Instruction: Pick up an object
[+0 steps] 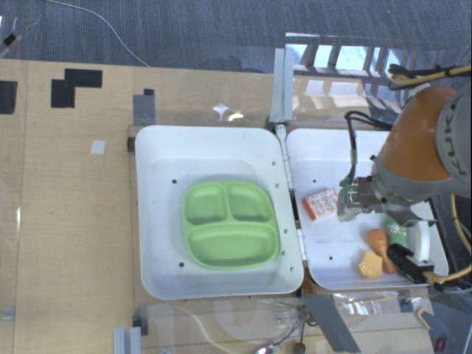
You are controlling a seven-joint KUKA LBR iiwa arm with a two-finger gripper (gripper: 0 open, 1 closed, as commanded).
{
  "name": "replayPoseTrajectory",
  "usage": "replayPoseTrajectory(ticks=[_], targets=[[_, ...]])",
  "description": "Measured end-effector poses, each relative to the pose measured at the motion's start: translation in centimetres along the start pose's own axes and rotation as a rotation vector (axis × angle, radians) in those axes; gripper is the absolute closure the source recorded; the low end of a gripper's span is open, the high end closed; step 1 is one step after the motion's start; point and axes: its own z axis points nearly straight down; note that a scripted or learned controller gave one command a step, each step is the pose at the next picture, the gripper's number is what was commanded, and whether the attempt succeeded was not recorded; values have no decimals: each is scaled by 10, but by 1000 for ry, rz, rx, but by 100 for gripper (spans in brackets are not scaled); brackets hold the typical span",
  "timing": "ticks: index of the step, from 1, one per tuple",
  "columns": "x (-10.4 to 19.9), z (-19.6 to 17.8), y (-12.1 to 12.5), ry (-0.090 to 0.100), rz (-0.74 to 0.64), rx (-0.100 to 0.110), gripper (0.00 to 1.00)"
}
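Jaws: down low in the right bin [324, 153], near its middle, hung from the grey arm [413, 146] with the orange band, reaching in from the right. Apart or together: cannot tell from this slant, metal parts bunched in one bright cluster. Nothing seen between them.

Just left of the jaws, touching or nearly so: a red-and-white packet [321, 203], flat on the bin floor. Close to square, so long axis hard to fix; seemingly across the bin, left to right, skewed a little against the bin walls, right end tipped toward the far side and pointing at the jaws. Red face toward the near left, paler strip along the far edge.

Nearer the front of the same bin, right of the packet: an orange lump [377, 240], and just in front of it a yellow chunk [371, 265], the two close together. Beside the orange lump, partly hidden under the wrist: something green [397, 232], shape unclear.

Across the divider, in the left bin [158, 198]: a green divided plate [230, 223], upright, two small compartments on the far side, one wide one on the near side, well apart from the packet.

Around both bins: the pale wooden surface [66, 234].
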Motion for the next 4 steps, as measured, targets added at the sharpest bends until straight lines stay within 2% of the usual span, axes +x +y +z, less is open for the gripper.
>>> replayPoseTrajectory(ticks=[1,2,3,4], targets=[[-27,66,-17,0,1,1,100],[-27,92,-1,0,1,-11,100],[35,-1,48,0,-4,-1,100],[15,0,-4,0,0,0,100]])
